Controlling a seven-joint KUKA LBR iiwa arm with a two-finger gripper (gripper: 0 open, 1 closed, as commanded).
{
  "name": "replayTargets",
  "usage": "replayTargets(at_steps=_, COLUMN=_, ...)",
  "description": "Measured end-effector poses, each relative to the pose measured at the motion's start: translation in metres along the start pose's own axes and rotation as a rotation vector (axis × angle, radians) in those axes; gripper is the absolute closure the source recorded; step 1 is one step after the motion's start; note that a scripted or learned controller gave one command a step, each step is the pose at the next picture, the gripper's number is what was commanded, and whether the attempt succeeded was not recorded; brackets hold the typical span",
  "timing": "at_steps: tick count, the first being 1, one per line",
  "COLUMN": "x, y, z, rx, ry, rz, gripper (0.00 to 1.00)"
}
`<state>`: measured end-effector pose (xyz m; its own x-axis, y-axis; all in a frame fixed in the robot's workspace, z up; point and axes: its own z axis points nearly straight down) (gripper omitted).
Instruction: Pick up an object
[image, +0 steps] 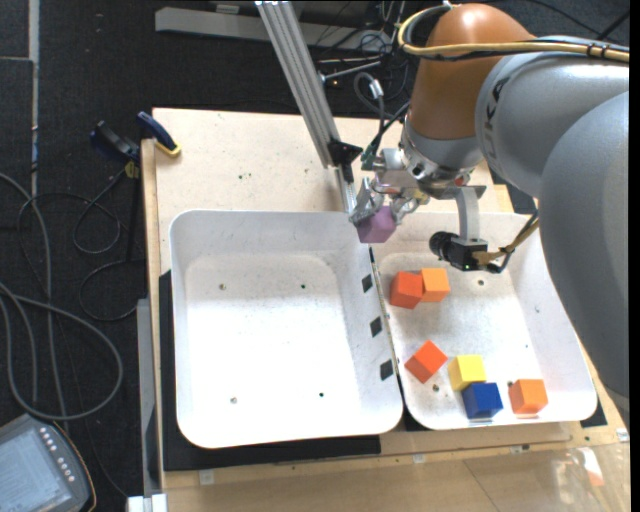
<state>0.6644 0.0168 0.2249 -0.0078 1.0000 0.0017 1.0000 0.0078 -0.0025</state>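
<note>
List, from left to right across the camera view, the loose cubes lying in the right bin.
Red-orange cube → orange cube by the bin divider → light orange cube → yellow cube → blue cube → orange cube at the bin's near right corner.

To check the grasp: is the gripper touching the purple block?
Touching. In the camera view the purple block sits between the fingers of the gripper, raised above the bin rim.

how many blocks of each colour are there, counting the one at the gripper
orange: 4
yellow: 1
blue: 1
purple: 1, between the gripper fingers
total: 7
</note>
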Motion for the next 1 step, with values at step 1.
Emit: replayTargets(at_steps=1, x=0.0548, y=0.0008, z=0.0061, rx=-0.002, ry=0.0, rz=0.0, gripper=1.0)
